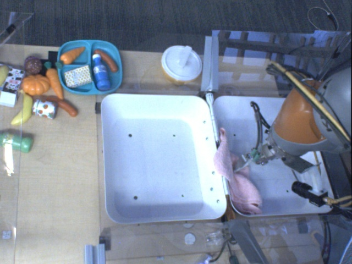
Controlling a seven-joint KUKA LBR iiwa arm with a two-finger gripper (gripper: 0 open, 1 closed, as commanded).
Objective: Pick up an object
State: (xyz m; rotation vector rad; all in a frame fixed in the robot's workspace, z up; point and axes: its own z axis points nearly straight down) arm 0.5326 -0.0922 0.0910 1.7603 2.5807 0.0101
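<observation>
pink cloth [236, 180] lies just left of gripper [254, 157], long axis running top-to-bottom along right bin [286, 202] wall; can't tell grip state

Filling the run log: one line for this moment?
arm: over right bin | tool: beside pink cloth | cloth: against left wall of the right bin | grasp: unconfirmed

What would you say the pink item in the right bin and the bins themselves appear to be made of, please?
The pink item looks like soft cloth: matte, limp and folded, draped against the bin's left wall. The right bin and left bin look like moulded plastic with a smooth, faintly glossy white finish and rounded corners, though coated metal can't be ruled out.
</observation>
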